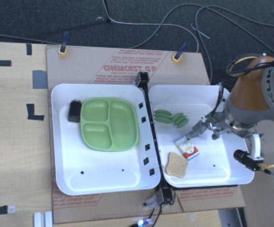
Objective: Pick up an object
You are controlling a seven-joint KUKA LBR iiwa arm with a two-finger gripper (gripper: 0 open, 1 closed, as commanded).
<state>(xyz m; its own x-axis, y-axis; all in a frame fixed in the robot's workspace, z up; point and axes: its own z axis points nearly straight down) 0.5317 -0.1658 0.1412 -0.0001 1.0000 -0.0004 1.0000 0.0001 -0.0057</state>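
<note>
Dark carpet crossed by loose cables lies behind a pale wooden bench, where a cardboard sheet (127, 65), held down by two yellow clamps, carries the left bin (66, 174) and right bin (222, 176) side by side, so that objects stay corralled within the arm's reach. In the left bin a green divided plate (109, 124) lies flat with a small black block (74, 111) just beside its left edge, well apart from the arm. The right bin holds the likelier targets: a green pea pod toy (170, 117) near the divider, a small white-and-red packet (187, 148) at the middle, and a toast slice (176, 165) touching the packet's lower side. The gripper (198, 130) reaches in low from the right, its tip just beside the packet's upper corner; whether its jaws are wide or narrow I cannot tell, and nothing is visibly held between them. The packet looks like the intended pick.
</note>
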